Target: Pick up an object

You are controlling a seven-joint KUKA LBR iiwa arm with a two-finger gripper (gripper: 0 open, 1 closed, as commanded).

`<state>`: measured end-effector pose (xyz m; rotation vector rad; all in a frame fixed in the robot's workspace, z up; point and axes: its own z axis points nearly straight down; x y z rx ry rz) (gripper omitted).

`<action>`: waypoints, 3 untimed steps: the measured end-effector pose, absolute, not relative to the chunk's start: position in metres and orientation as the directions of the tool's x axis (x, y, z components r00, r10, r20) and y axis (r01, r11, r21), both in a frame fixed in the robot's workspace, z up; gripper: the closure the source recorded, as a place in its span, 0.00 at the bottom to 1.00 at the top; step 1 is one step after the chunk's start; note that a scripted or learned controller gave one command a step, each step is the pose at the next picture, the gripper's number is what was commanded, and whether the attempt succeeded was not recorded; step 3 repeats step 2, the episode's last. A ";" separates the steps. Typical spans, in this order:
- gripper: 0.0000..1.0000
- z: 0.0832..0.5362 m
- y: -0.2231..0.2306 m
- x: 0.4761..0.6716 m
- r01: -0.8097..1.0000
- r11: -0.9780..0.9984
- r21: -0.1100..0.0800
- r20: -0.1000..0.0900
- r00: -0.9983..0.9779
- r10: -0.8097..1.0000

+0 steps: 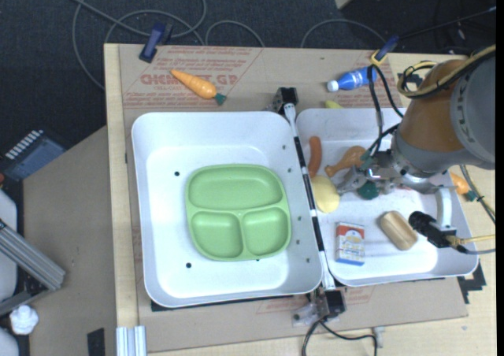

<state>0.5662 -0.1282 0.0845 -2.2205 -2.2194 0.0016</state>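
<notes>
Green tray (pixel 236 210) in left bin (pixel 153 189)

Arm (pixel 465 114) enters from the right of the camera view, reaching over the right bin (pixel 409 272). Grey upper housing sits above the bin's right rim; the orange band lies just inward of it, over the bin's far right part. Grey wrist below the band points down and toward the bin's middle. Gripper (pixel 364 181) is low inside the bin, near its centre and slightly toward the far wall. Finger state not resolvable: the tips are dark and merge with clutter beneath them.
</notes>
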 end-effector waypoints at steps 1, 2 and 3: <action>1.00 0.094 -0.128 0.567 1.000 0.000 0.000 0.000 0.000 1.000; 1.00 0.185 -0.064 0.576 1.000 0.002 0.002 0.000 -0.002 1.000; 1.00 0.185 -0.064 0.576 1.000 0.002 0.002 0.000 -0.002 1.000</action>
